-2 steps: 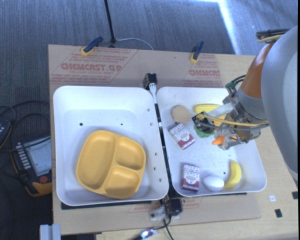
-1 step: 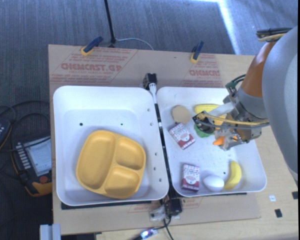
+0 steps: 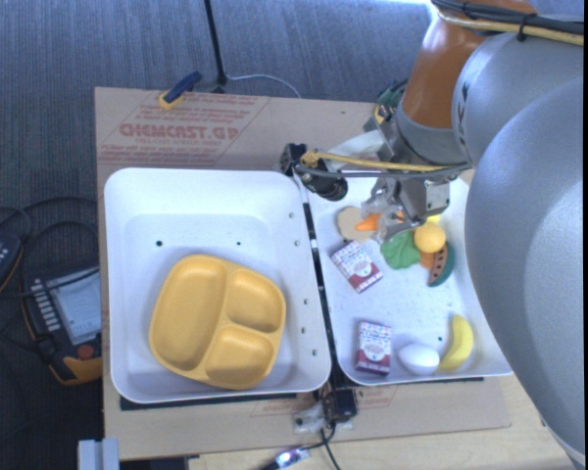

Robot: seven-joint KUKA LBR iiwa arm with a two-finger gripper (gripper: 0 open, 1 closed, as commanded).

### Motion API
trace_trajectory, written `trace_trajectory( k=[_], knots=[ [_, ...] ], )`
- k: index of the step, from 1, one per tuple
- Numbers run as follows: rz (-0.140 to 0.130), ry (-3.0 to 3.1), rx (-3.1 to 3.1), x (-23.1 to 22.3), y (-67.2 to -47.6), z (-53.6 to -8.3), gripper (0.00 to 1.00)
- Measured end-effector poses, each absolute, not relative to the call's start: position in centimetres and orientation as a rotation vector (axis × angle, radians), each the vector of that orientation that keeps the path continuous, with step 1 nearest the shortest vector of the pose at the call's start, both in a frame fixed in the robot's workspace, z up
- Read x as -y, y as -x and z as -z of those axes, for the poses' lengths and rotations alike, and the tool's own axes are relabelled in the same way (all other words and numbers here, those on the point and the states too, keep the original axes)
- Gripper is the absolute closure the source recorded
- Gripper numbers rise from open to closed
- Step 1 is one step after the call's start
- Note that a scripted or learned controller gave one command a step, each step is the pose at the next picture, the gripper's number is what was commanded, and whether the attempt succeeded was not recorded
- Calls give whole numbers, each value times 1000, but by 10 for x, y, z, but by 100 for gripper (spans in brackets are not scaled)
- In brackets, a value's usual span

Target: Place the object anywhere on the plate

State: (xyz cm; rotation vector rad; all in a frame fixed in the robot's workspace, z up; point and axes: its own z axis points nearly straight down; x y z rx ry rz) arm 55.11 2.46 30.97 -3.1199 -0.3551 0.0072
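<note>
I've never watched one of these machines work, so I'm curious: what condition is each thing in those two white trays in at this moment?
Yellow three-compartment plastic plate: lying flat in the left bin, nothing on it.
Two small red-and-white cartons: lying in the right bin, apart.
Yellow toy banana: resting at the right bin's near edge.
White egg: beside the banana.
End effector: low over the right bin's toy food.

The plate is yellow, with three compartments, and it lies flat in the left bin, toward its near side. The objects, among them a banana and a white egg, lie in the right bin.
</note>
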Motion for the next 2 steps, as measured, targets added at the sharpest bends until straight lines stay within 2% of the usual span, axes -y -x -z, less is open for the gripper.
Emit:
trace_trajectory(
  k=[1, 2],
  knots=[
    [-30, 3128, 316, 30, -554, -242, 100],
    [-44, 3126, 328, 28, -555, -249, 100]
  ],
)
